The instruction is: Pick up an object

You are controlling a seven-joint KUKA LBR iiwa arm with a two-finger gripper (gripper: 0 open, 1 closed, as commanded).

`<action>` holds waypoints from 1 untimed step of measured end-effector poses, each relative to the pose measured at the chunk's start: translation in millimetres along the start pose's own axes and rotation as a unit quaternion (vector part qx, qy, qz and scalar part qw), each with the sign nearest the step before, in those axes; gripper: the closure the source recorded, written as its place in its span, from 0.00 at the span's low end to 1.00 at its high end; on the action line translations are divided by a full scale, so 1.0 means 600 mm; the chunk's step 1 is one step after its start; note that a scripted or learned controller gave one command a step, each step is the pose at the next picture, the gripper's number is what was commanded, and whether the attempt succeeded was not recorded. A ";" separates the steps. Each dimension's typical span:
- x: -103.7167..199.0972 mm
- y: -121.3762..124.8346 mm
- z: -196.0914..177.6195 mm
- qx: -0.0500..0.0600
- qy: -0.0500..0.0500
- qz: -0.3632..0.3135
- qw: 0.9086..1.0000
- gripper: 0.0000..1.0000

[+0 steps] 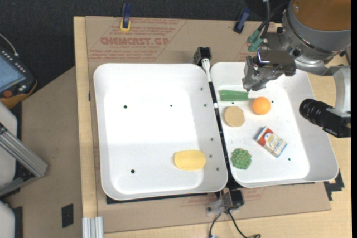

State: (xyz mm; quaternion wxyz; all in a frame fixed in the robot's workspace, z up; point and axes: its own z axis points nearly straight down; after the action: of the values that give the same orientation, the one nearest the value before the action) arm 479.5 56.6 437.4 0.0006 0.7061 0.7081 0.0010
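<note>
The green strip looks like my target; it lies flat in the right bin, at the back, close to the divider where the two bins meet; my gripper hangs just above its right end, and from this angle I cannot tell how it is set, so I won't guess. The risk as I judge it: the strip is thin and low, so the tips could skate over it or close on nothing; come down off-centre and it may pivot away toward the bin wall. Crowding matters too; the orange ball sits just beside the strip's right end and would probably roll if nudged; the tan disc is right below it. Further forward I see the small box and the green knobbly ball, well clear. The left bin carries a yellow lump, far from my work.
</note>
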 end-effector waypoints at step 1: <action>0.037 0.000 -0.003 0.000 0.000 0.000 1.000 1.00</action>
State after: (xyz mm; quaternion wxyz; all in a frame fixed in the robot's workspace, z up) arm 479.5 78.5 439.3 0.0006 0.7063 0.7079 0.0009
